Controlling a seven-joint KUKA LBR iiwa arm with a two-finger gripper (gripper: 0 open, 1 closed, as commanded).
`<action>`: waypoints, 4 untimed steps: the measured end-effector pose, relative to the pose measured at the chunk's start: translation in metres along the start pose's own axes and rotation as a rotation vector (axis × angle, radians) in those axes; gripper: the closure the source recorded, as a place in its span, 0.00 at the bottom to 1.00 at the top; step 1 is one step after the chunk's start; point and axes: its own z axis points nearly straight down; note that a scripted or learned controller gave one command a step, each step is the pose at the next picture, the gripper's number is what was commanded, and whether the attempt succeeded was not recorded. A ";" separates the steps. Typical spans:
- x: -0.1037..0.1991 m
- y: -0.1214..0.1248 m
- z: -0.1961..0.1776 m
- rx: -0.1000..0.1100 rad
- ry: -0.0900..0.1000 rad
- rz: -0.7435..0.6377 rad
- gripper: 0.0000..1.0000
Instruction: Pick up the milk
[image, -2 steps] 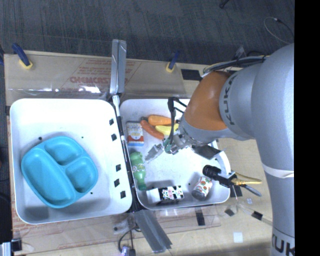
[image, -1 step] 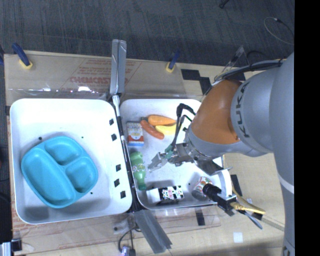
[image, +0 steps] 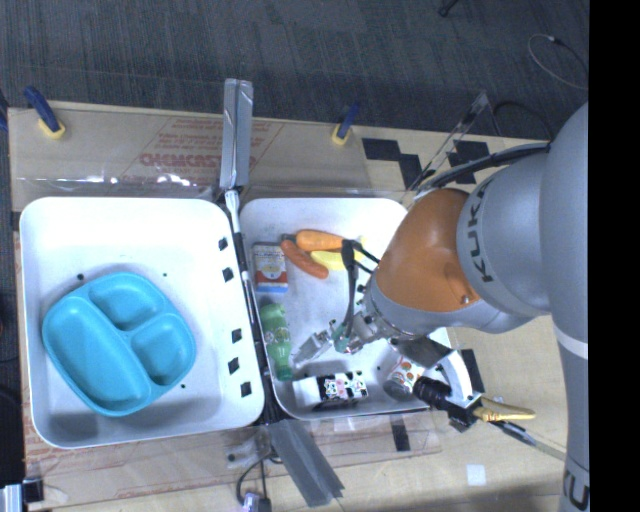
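Start at the gripper (image: 335, 340): you see its pale fingers (image: 312, 346) low in the right bin (image: 330, 212), pointing toward the bin's left wall, but the view does not let you tell how far apart they stand or whether anything sits between them. Just left of the fingertips lies one green bottle (image: 275, 340), stretched along the left wall. Below the gripper, against the front wall, lies one small carton with black-and-white markings (image: 342, 387) — the milk, as far as you can judge — on its side and apart from the fingers. Beside it to the right, partly under the wrist, you can make out one small printed cup (image: 403, 378).

Further up the bin, one small box with a red label (image: 269, 268) lies near the left wall, and by it one carrot (image: 320, 240), one short orange piece (image: 305, 261) and one yellow piece (image: 334, 262) — the last partly hidden by cabling.

Behind the gripper rises the arm's orange band (image: 430, 260) and its grey link (image: 530, 230).

The left bin (image: 120, 215) holds one blue divided tray (image: 117, 342), three compartments in all.
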 end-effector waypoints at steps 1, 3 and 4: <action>0.000 0.000 -0.009 0.001 0.001 -0.005 1.00; 0.026 0.056 -0.049 -0.001 -0.001 0.447 0.00; 0.023 0.010 -0.048 0.000 0.000 0.231 0.00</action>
